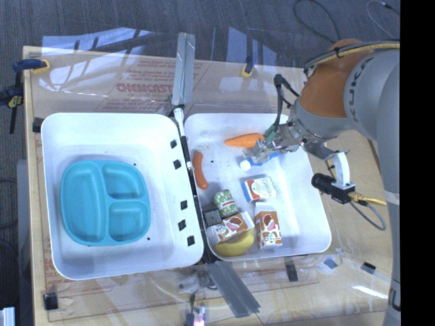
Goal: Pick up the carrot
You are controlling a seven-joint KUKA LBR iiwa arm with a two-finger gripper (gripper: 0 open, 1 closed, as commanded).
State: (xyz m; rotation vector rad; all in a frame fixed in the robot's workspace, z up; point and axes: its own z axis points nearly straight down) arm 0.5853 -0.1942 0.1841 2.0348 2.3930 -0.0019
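Camera view: carrot (pixel 245 140) lying on its side in the right bin (pixel 309 182), toward 12 o'clock of the bin floor, tip pointing to 9 o'clock. Gripper (pixel 262 151) just beside the carrot's thick end, at its 4 o'clock; fingers too blurred against the white floor, spread or pressed together cannot tell. Sausage (pixel 200 170) at 9 o'clock of the same bin, banana (pixel 234 244) at 6 o'clock. Blue tray (pixel 105 201) in the left bin (pixel 61 131).

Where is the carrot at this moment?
The carrot lies near the back wall of the right bin, just left of the end effector, above the red sausage.
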